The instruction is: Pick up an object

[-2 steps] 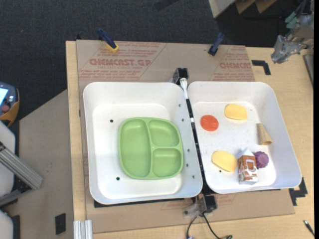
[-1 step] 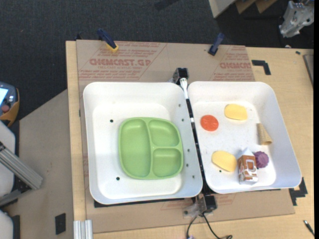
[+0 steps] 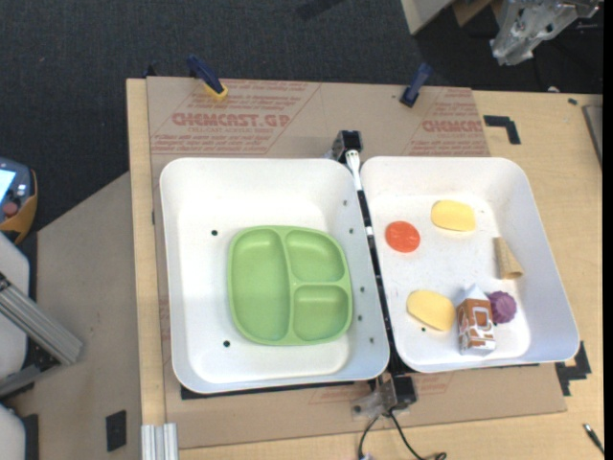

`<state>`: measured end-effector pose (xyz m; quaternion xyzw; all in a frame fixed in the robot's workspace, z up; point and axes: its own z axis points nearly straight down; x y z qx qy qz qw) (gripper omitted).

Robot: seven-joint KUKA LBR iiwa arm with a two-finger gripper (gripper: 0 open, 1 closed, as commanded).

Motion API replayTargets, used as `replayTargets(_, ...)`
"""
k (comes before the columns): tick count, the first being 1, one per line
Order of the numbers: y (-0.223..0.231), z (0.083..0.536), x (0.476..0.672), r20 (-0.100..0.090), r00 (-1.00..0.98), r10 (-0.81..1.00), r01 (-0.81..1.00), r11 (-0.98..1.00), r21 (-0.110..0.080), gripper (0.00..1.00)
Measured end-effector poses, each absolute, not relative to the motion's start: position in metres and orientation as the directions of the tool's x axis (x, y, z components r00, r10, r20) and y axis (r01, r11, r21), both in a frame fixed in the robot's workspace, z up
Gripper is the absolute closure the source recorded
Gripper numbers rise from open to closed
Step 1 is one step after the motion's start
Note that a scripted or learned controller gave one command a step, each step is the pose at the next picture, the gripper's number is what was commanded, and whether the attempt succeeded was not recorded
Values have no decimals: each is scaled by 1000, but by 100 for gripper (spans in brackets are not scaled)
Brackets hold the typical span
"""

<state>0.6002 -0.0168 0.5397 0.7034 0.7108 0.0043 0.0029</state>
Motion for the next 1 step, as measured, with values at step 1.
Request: replayTargets(1,-77,536,569,-1,5,1000,1000,-5,-1,100)
